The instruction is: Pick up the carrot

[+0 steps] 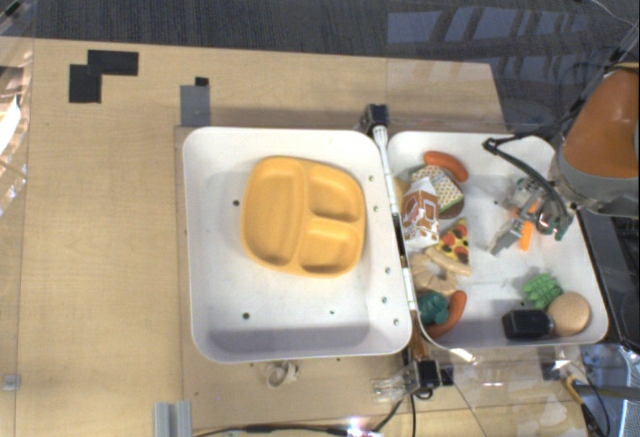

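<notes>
Carrot (526,230) between gripper (520,225) jaws

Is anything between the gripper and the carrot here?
Nothing visible does. The gripper is right at the small orange carrot in the right bin; the other toys lie apart, left and below.

bins 2 (200,225) | yellow tray 1 (303,215) | sausages 2 (445,165) | carrot 1, possibly (524,233)
</notes>
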Robot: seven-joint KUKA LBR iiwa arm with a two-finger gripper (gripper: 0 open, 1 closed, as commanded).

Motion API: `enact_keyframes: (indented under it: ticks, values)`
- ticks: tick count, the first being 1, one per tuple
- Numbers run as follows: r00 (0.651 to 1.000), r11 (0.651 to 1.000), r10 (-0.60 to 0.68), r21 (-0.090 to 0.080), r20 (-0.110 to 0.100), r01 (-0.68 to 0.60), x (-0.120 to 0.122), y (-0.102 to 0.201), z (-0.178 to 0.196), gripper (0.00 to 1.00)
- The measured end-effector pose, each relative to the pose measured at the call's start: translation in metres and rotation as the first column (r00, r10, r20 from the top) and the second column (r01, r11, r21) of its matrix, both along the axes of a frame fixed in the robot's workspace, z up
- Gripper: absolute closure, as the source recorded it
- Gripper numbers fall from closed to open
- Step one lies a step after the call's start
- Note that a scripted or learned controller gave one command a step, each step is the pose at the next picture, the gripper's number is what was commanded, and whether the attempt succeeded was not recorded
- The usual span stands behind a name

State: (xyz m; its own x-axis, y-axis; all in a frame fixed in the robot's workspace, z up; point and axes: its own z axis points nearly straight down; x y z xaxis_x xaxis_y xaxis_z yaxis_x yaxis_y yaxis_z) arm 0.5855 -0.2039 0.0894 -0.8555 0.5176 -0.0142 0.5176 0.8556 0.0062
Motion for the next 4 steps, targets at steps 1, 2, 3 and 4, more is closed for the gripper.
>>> enact_keyframes:
  ticks: [1,2,3,4]
  values:
    - [1.000,1.000,0.003,-0.001,0.000,-0.003,-0.027,0.022,0.001,0.00]
    - [0.999,0.999,0.034,-0.003,-0.005,-0.034,-0.090,-0.004,0.051,0.00]
    - [0.870,0.870,0.492,-0.018,0.008,-0.492,-0.088,-0.001,0.003,0.00]
    - [0.899,0.899,0.437,-0.010,0.002,-0.437,-0.008,0.000,0.073,0.00]
